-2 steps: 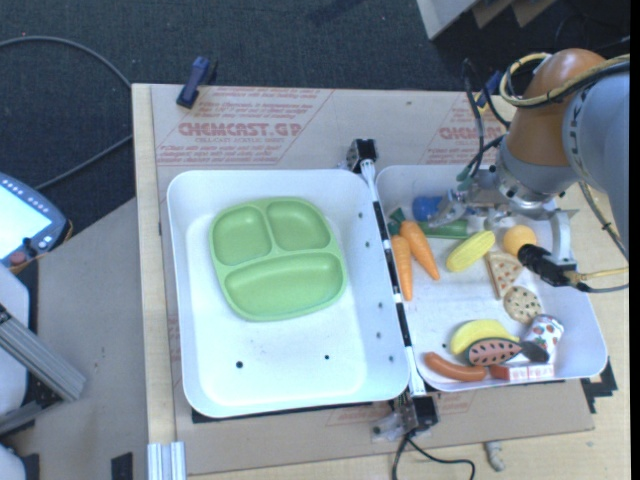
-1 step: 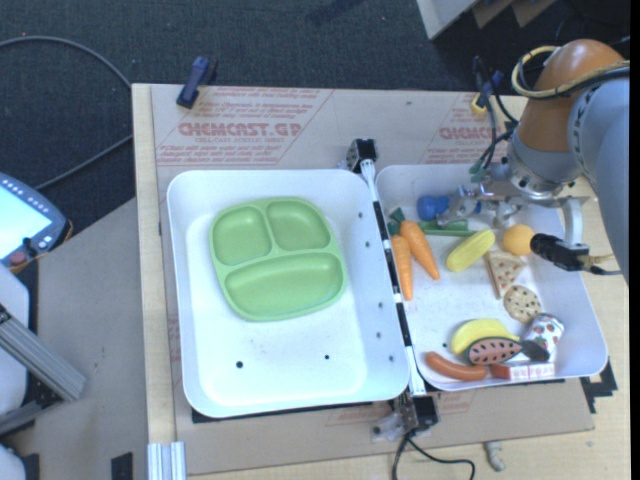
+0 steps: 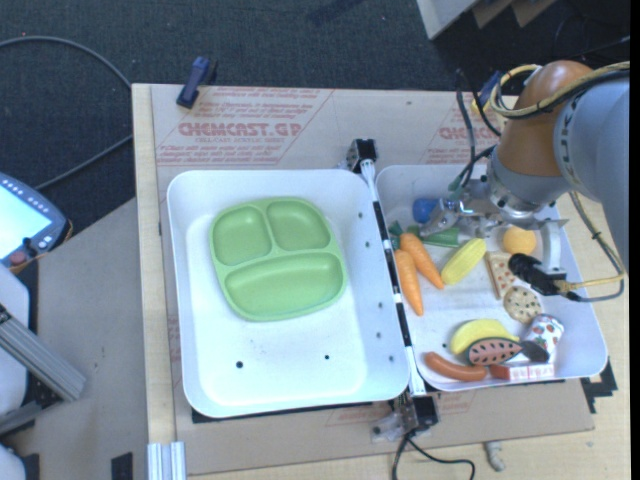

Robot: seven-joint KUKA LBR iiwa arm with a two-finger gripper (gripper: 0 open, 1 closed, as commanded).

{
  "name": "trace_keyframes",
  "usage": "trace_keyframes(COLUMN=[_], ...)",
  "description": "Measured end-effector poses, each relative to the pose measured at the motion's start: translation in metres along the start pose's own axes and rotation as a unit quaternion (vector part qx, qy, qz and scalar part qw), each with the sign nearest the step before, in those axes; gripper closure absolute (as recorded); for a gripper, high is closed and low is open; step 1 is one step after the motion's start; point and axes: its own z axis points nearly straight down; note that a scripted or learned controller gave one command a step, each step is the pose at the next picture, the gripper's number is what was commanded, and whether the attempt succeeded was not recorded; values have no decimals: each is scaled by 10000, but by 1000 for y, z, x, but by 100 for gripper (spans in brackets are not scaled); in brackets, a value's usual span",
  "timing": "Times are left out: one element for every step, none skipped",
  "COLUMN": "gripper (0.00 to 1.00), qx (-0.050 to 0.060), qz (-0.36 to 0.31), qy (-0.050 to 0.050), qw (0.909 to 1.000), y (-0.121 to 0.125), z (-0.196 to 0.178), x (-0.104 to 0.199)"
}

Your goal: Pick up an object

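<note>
I'm hovering the hand (image 3: 462, 211) over the right bin (image 3: 590, 353) (grip state I cannot tell); the corn cob (image 3: 464, 260) is lying just below it, long axis slanting.

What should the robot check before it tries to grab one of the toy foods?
1. Toys are within reach in the right bin: ok.
2. Gripper is above that bin, near the corn: ok.
3. Jaws open and ready: cannot tell, the wrist hides them.
4. Nothing already held: cannot tell.
5. Room around the target: not ok. The corn, carrots and cracker crowd together.
6. Green divided plate sits in the left bin, out of the way: ok.
</note>
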Motion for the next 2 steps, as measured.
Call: trace_keyframes(gripper=[100,0], qx=[-19,-16], qz=[-2,-1], qy=[-5,-4], qw=[10000,10000], y=[1,1], z=[-11,-11], x=[0,0])
